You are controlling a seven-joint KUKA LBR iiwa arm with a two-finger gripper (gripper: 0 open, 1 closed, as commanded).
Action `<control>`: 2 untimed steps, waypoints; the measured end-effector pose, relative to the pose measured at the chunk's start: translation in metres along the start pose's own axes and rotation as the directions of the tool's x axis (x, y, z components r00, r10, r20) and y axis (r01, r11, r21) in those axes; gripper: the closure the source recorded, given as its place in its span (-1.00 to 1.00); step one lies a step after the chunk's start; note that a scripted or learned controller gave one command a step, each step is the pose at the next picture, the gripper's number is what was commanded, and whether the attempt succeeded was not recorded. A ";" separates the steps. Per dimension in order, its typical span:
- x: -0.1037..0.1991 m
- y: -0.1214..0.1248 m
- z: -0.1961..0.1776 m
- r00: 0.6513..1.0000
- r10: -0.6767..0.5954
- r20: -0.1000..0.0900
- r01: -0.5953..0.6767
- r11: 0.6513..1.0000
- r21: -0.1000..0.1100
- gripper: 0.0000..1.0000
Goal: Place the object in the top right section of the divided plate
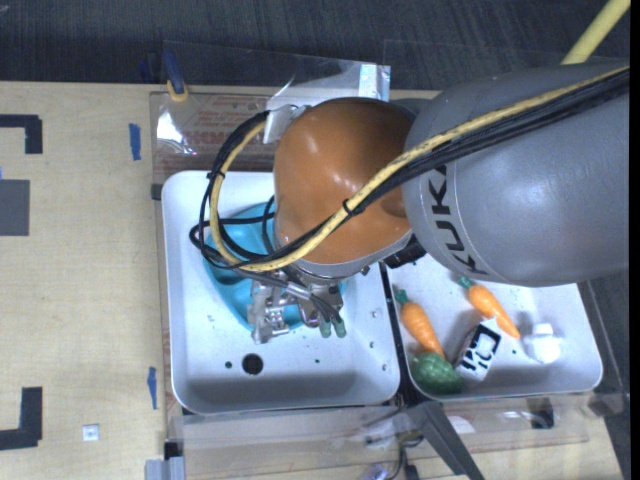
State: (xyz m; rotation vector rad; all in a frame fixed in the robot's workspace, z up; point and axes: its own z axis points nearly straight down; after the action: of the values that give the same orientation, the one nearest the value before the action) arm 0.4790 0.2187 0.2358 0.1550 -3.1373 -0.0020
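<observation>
Jaws sit low over the left bin, just under the orange wrist band. Can't tell whether they're wide or narrow: metal finger hardware is a cluttered blur from this angle, nothing clearly seen between them. Green-tipped bits hang at the lower right of the finger cluster.

Divided plate, blue, lies in the left bin directly beneath and left of the jaws; mostly hidden by the wrist, so its sections can't be made out. Which object is the task's one, can't tell from here.

Black and yellow cables loop off the wrist over the plate's left edge. Small black round item on the left bin floor, below the jaws, apart from the plate.

Right bin: two carrots, one near the left wall, one further right; green leafy item just below the first carrot; black-and-white block between them; white piece right of that.

Grey arm covers the right bin's upper part. Bins rest on a wooden worktop.
</observation>
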 end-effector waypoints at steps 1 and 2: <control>-0.096 -0.004 -0.089 0.993 -0.121 0.012 0.121 0.993 -0.001 1.00; -0.030 0.004 -0.056 0.984 -0.179 0.003 0.179 0.984 0.000 1.00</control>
State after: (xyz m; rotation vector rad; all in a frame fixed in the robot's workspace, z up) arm 0.5086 0.2259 0.2918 0.4362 -3.1138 -0.0031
